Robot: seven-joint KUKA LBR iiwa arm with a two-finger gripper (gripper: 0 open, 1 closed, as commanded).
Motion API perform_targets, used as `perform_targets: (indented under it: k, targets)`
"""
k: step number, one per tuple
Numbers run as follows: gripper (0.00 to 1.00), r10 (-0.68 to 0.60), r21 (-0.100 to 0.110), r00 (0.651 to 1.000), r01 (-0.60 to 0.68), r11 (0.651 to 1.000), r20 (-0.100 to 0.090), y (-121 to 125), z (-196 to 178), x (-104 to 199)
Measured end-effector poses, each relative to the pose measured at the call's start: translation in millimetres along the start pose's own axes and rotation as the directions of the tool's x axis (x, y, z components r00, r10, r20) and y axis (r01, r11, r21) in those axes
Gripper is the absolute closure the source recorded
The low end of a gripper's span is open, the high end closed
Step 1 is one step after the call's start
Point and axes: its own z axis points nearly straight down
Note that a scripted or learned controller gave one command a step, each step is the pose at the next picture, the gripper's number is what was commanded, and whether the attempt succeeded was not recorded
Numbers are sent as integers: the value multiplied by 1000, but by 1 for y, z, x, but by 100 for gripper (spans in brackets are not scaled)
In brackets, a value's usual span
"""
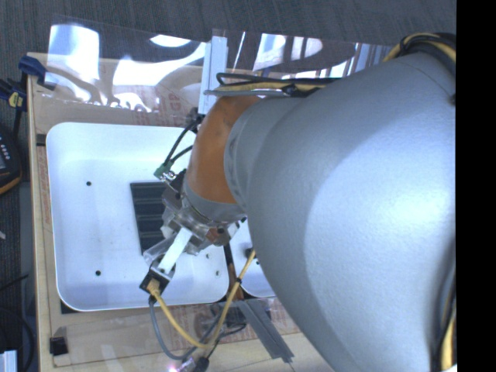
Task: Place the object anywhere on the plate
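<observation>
Grey arm (349,208) bulk fills our right side, its orange band (209,157) hanging over the left white bin (85,208). Below it we see a dark ribbed plate (146,215) on that bin's floor. Claw hidden; we cannot tell its state, nor locate the object.

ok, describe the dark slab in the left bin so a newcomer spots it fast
Find the left white bin. Near its middle, just left of the arm's orange band, lies a dark ribbed rectangular plate. It is the one dark flat thing on the white floor.
</observation>
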Motion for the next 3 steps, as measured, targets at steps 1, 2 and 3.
perform_targets:
  k: [1, 2, 3]
  targets:
    - [0, 1, 0, 1000, -1, 1000, 0, 0, 0, 0]
    - [0, -121, -3, 993, 121, 993, -4, 25, -138, -10]
    - [0, 243, 3, 970, -243, 970, 4, -16, 8, 21]
